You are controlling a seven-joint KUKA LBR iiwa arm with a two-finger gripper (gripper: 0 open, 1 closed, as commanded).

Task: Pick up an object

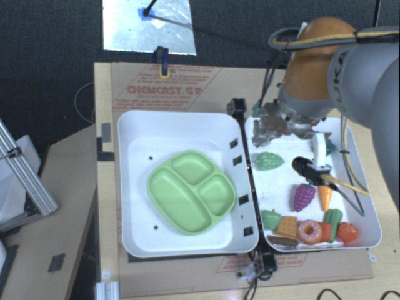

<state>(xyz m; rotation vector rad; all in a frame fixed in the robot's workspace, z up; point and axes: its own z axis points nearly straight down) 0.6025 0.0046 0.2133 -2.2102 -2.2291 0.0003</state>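
Bench contents as we record them.

1. Left bin [134,167]: white and shallow. It holds one pale green divided plate [190,192], lying flat near the bin's middle, with three compartments.

2. Right bin [369,220]: white and shallow, set just beside the left bin. It holds the small toy foods, any of which could be picked:
- leafy green toy [269,161], in the upper left part of the bin, apart from the others;
- purple grapes [304,196], near the bin's middle;
- orange carrot [325,197], just beside the grapes on their right;
- green lump [271,219], at the near left corner;
- waffle piece [287,225], touching the green lump;
- pink-iced doughnut [309,231], next to the waffle piece;
- green pepper [332,217], behind the doughnut;
- red tomato [347,232], at the near right corner.

3. Arm [369,74]: grey with an orange band, reaching in from the right over the right bin.

4. Gripper [265,135]: over the far left corner of the right bin, just behind the leafy green toy. We cannot tell whether it is open or closed, and we cannot tell whether it touches the toy.

5. Cardboard sheet [169,89]: under both bins, printed with red lettering.
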